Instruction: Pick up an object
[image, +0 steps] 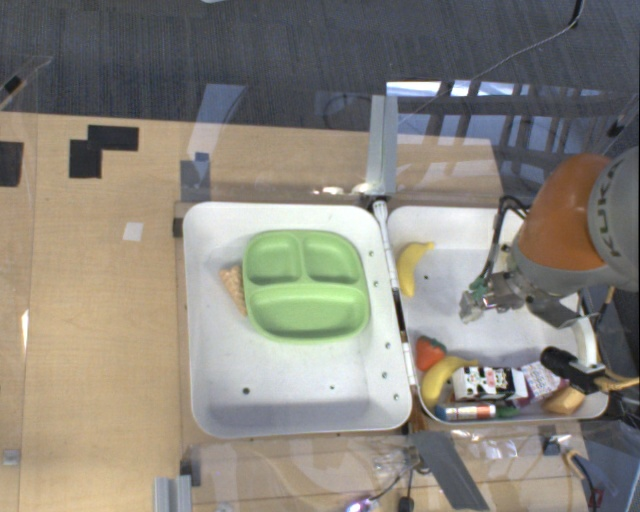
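My gripper (478, 299) hangs over the middle of the right bin (450, 240), above bare white floor, with nothing seen between its tips. A yellow banana (411, 267) lies to its left by the bin's left wall. Along the near wall sit a red fruit (430, 352), a second yellow fruit (441, 375), a small printed box (489, 382), a red and blue marker (478, 410), a pink and white packet (541, 379) and a tan block (565, 401).
The left bin (290, 390) holds a green divided plate (304, 284) with a tan cracker-like piece (233, 287) poking out under its left edge. A metal divider (392, 290) separates the two bins. The arm's orange band (565, 225) looms over the right bin's far right.
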